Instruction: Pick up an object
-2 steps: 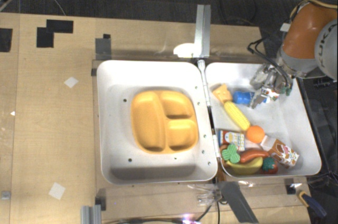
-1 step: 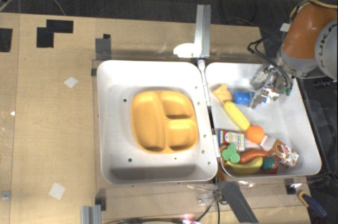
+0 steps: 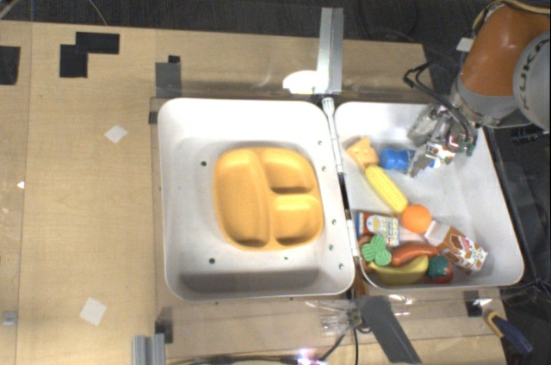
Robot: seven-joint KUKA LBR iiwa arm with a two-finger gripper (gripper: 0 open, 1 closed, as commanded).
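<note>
Beside the jaws (image 3: 428,150), a small blue object (image 3: 395,158) lies in the right bin (image 3: 495,182); jaws' opening unclear.

Robot arm reaches over a bin of toy food

The gripper (image 3: 433,145) hangs above the right bin (image 3: 482,208), just beside a blue block (image 3: 395,159); whether they touch is unclear. Corn (image 3: 386,188), an orange (image 3: 416,218) and a banana (image 3: 399,270) lie nearby. A yellow tray (image 3: 267,196) sits in the left bin (image 3: 185,182).
</note>
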